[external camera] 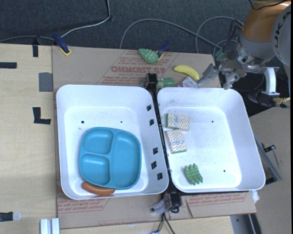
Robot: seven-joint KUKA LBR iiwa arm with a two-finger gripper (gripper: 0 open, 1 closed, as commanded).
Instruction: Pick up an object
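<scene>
The right bin (234,130) holds two patterned packets, one (178,121) above the other (176,141), and a green knobbly toy (193,174) near its front. A blue divided plate (110,157) lies in the left bin (68,111), with an orange sausage-shaped piece (97,189) at the plate's front edge. My gripper (217,78) hangs above the back rim of the right bin, open, with nothing between its fingers. It is well apart from the packets and the toy.
Behind the bins on the cardboard lie a yellow banana (186,71), a green toy (149,55) and a small green piece (167,82). Cables trail across the back. A blue clamp (62,45) sits at the cardboard's far left corner.
</scene>
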